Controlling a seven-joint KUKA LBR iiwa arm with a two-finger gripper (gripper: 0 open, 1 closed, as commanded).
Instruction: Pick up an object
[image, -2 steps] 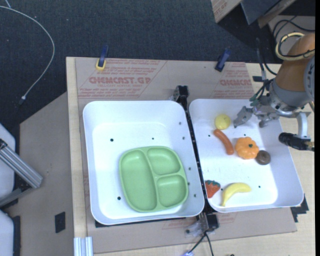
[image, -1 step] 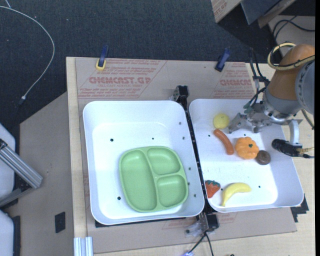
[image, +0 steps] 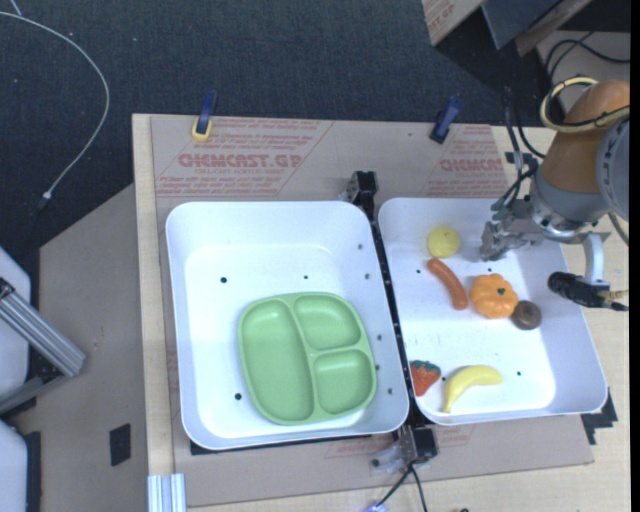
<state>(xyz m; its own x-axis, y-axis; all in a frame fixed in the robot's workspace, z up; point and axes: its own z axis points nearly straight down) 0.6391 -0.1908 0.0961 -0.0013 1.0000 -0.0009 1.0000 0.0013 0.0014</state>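
1. Hovers over the far part of the right bin (image: 575, 395), the hand (image: 492, 246), reached in from the right on the grey arm with its orange band (image: 585, 135). Fingers point down toward the bin floor; impossible to tell how far apart, and nothing visible between them.
2. Nearest candidate: the yellow lemon-like toy (image: 443, 241), just beside the hand on its left. Also near: the orange sausage-shaped toy (image: 449, 283), lying slantwise below the lemon, and the small orange pumpkin (image: 494, 296), touching or almost touching the sausage's lower end.
3. Further off: a brown round toy (image: 526, 315) just beside the pumpkin, a banana (image: 469, 382) and a strawberry (image: 425, 376) at the near edge of the bin.
4. Best bet, probably: go for the lemon-like toy (stands apart from its neighbours, so less risk of nudging two things at once). Centre over it before descending, spread wide enough to clear both sides, close only once low around its middle.
5. Worth watching: round shape, likely to squirt out if caught off-centre; a straight, slow lift advisable.
6. Left bin (image: 200, 300) carries a green divided plate (image: 305, 355); no part in this step.
7. Both bins on the cardboard-covered desk (image: 300, 160).
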